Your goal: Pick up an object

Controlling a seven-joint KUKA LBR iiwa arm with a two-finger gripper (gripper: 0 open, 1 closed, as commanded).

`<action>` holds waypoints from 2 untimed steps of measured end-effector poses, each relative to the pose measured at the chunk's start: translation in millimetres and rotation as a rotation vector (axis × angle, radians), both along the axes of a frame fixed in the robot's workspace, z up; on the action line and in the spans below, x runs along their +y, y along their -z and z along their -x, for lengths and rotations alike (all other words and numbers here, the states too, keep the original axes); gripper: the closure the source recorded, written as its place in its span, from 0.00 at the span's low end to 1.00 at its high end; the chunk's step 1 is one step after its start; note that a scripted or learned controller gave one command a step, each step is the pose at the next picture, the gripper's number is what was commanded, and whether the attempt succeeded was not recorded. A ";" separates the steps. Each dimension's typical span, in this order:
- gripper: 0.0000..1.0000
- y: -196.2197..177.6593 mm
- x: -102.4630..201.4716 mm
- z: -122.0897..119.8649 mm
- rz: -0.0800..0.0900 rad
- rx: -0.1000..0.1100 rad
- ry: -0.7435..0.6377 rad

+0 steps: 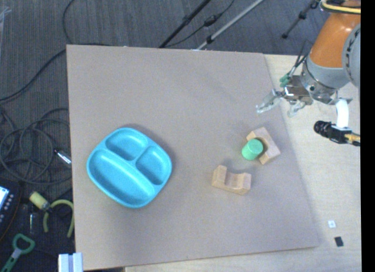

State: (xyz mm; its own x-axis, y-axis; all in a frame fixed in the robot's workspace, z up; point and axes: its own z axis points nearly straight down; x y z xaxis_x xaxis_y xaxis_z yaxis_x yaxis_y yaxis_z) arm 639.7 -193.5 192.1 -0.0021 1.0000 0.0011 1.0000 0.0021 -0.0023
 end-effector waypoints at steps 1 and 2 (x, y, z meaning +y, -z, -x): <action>0.00 91.4 78.3 -1.0 0.001 0.001 -0.003; 0.00 108.4 45.4 -10.5 0.004 -0.001 -0.240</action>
